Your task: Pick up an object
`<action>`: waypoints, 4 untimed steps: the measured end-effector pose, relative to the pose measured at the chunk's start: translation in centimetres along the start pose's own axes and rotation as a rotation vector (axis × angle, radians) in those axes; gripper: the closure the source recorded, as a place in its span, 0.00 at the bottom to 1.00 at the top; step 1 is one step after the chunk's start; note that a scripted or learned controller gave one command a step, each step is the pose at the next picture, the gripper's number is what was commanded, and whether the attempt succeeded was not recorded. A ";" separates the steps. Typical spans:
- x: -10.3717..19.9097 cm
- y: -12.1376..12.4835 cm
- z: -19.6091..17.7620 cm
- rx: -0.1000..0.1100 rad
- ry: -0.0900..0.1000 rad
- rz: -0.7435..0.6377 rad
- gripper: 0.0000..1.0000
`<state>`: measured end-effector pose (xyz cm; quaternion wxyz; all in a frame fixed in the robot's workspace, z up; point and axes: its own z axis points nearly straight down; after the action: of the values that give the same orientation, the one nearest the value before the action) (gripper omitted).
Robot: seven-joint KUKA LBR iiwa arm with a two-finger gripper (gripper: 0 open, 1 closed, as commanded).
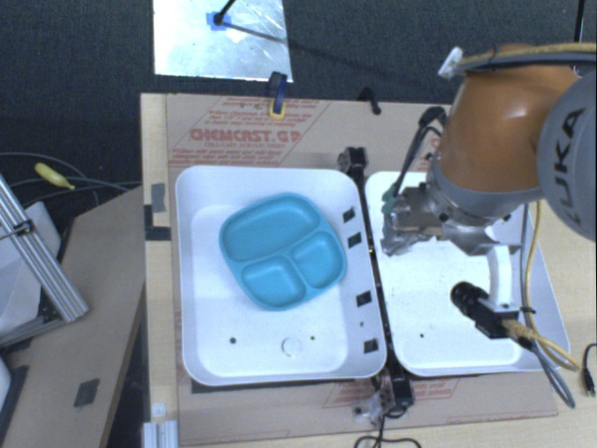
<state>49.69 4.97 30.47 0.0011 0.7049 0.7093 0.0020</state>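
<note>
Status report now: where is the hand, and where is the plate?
Hand over right bin, near its left wall. Blue plate in left bin, untouched. Nothing between them but the bin walls.

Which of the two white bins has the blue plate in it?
The left bin, the one farther from where the arm enters. The blue three-compartment plate lies flat in its middle. The gripper is over the right bin instead.
</note>
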 end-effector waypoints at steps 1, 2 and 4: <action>-1.8 -1.0 -3.3 -0.001 -0.001 0.006 1.00; 3.0 -1.0 -6.2 0.000 0.001 -0.003 1.00; 1.4 -0.9 -14.3 -0.002 -0.001 0.008 1.00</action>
<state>48.70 6.30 44.74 0.0021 0.7077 0.7065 0.0025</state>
